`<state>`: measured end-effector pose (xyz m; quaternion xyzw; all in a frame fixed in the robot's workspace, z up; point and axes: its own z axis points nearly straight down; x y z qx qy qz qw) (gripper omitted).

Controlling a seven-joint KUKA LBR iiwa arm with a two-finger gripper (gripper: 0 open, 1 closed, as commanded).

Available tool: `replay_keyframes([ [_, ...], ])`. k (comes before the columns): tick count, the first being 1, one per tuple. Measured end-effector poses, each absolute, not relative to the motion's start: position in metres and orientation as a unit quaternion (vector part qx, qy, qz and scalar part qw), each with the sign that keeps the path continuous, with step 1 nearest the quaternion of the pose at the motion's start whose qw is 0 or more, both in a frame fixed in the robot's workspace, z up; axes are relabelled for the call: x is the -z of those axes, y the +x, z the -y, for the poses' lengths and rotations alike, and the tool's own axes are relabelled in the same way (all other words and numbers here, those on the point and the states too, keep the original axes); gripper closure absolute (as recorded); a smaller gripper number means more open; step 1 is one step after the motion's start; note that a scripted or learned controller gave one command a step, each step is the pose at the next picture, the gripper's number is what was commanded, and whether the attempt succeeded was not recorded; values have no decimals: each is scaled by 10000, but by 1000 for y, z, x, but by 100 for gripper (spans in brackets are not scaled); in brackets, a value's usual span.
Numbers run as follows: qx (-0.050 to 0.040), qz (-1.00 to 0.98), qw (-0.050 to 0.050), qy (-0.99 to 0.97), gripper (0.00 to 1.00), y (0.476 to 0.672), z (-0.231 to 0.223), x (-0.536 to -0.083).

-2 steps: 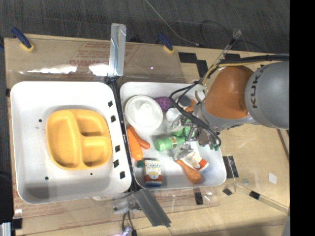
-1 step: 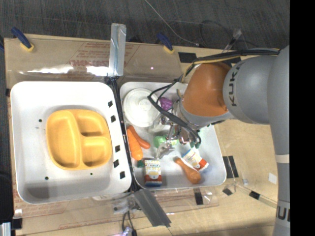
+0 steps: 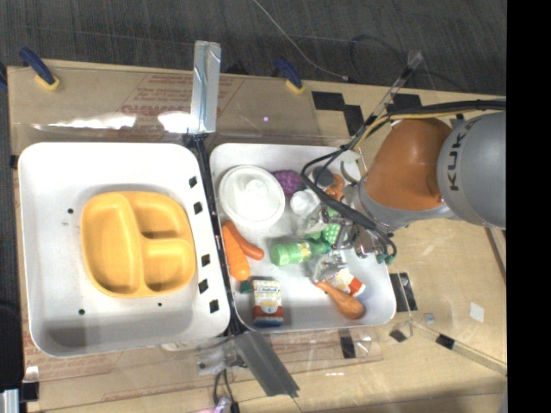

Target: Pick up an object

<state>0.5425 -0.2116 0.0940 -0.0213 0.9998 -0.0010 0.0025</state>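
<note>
My gripper (image 3: 331,261) is down in the right bin (image 3: 297,315), among the toys near its right side. Its fingers are hidden in the clutter under the wrist. Close around it lie a green bottle (image 3: 290,251), a green leafy toy (image 3: 325,233) and an orange carrot-like piece (image 3: 343,299) with a red and white tag. Further left in the same bin sit a white bowl (image 3: 251,193), a purple item (image 3: 287,181), an orange carrot (image 3: 236,253) and a small printed box (image 3: 268,300).
The left bin (image 3: 52,179) holds a yellow divided tray (image 3: 138,241). A metal post (image 3: 206,89) stands at the back between the bins. Black cables loop over the right bin's far right corner, beside the arm's orange band (image 3: 411,163).
</note>
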Motion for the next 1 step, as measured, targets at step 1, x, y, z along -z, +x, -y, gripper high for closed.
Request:
replay_keyframes([
  [1,4,-9982,27,-592,0,566,192,-94],
])
